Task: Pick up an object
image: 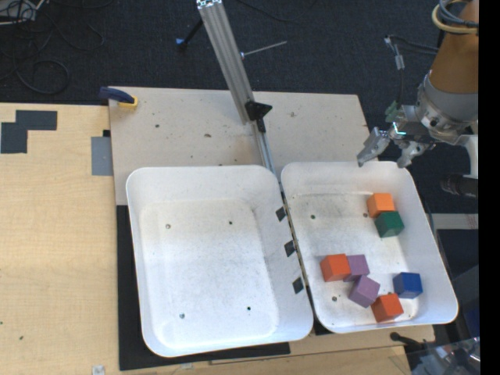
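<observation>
My gripper (388, 151) hangs open above the far rim of the right bin (344, 174), with nothing between its fingers. In that bin an orange block (381, 204) lies just below the gripper, touching a green block (389, 223). Nearer the front sit another orange block (335, 267), two purple blocks (358, 266) (364, 291), a blue block (407, 284) and a third orange block (387, 308).
The left bin (148, 209) lies beside the right one. A slanted aluminium bar (229, 57) rises behind the bins. A blue and yellow clamp (119, 96) rests at the bench's far left corner.
</observation>
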Motion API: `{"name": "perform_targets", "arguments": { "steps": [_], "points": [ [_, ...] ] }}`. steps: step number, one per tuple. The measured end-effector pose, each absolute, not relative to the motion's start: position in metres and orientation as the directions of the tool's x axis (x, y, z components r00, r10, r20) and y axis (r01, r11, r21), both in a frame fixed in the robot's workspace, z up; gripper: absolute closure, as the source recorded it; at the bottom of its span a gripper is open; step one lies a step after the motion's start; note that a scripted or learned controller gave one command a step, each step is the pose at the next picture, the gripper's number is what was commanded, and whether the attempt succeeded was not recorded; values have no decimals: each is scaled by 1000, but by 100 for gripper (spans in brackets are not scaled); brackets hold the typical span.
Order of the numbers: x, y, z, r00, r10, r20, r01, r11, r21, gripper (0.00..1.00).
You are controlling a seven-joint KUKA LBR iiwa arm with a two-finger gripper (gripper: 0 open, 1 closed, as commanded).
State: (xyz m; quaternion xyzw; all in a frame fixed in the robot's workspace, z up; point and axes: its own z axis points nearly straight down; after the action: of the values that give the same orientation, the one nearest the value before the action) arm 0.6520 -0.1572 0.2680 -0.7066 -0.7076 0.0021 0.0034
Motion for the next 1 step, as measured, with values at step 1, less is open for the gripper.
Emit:
{"name": "perform_targets", "arguments": {
  "steps": [1],
  "points": [
    [653, -157, 271, -4, 1000, 0, 1000, 4, -3, 0]
  ]
}}
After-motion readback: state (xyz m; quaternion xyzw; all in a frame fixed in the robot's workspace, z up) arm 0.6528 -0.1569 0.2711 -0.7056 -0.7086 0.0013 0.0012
